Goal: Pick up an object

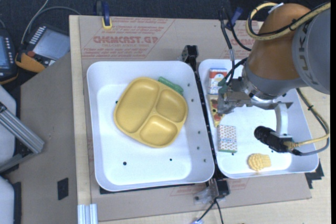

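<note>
My gripper [225, 102] hangs low over the left part of the right bin [299, 162], under the arm's grey and orange wrist. A white carton with a red picture [216, 80] lies just behind it, partly covered by the gripper. A small patterned packet [227, 138] lies flat in front of the gripper, apart from it. Near the bin's front edge sits a yellow corn cob [259, 161]. Nothing shows as held.
The left bin [105, 160] holds a yellow divided plate [151, 112] with a green thing [170, 84] poking out behind its far rim. A black clamp [189, 53] sits between the bins at the back. The arm covers much of the right bin's rear.
</note>
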`<state>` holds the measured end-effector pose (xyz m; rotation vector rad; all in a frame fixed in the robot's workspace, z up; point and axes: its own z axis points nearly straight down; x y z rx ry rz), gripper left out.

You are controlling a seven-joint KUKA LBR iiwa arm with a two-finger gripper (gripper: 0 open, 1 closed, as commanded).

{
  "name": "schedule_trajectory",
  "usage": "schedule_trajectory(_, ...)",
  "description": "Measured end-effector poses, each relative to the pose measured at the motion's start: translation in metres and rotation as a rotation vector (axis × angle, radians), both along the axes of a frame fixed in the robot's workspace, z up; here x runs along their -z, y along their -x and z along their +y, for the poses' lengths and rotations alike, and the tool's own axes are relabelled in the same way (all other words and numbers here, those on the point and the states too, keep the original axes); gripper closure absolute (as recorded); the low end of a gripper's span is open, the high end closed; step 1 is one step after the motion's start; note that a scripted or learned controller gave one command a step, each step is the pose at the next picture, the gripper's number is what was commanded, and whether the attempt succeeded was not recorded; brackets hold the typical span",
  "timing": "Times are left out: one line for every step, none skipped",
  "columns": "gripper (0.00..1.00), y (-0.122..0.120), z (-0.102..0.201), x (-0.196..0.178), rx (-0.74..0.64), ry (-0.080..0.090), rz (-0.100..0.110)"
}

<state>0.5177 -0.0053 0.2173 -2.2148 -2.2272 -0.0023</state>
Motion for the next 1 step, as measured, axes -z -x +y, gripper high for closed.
schedule_trajectory(1.0,-0.0011,0.0526,-0.0121,-0.001,-0.001,-0.002)
